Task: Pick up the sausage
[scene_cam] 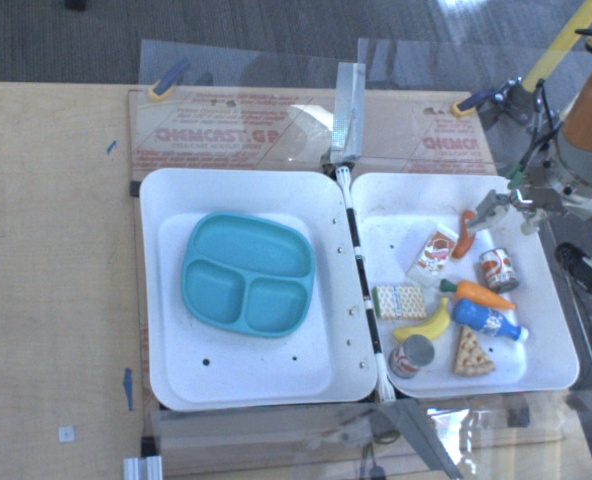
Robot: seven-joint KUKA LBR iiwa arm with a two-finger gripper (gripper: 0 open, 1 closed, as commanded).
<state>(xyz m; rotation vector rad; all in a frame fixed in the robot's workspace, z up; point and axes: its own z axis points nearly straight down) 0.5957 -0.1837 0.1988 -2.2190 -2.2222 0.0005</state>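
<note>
So the little orange-red sausage is lying in the right shallow white bin, near its back right corner, next to a small white carton. The grey two-finger gripper sits just right of it, fingers spread open, nothing between them.

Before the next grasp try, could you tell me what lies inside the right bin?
The right bin holds the sausage, a carrot, banana, pizza slice, bottle, cracker and cans; anything beneath stays covered.
</note>
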